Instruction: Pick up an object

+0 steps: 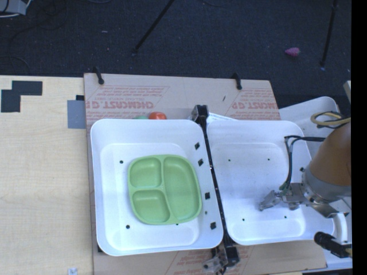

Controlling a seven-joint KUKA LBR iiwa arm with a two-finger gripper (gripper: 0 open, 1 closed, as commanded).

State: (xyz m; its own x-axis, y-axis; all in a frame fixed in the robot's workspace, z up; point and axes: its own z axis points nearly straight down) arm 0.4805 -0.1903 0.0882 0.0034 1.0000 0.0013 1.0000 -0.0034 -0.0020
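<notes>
A light green divided plate [164,188] lies flat in the middle of the left bin [109,153]. My gripper [280,203] hangs low over the right bin [252,153], near its right front part, far from the plate. Its metal fingers [266,201] are spread open with nothing between them. The arm's orange band [338,156] rises just right of the gripper. No loose object shows on the white floor under the gripper.
A small red-orange object [157,116] and a bit of green [140,117] peek out behind the left bin's back rim. A black divider [207,176] runs between the bins. Cardboard [172,96] lies under both bins; cables [298,153] hang beside the arm.
</notes>
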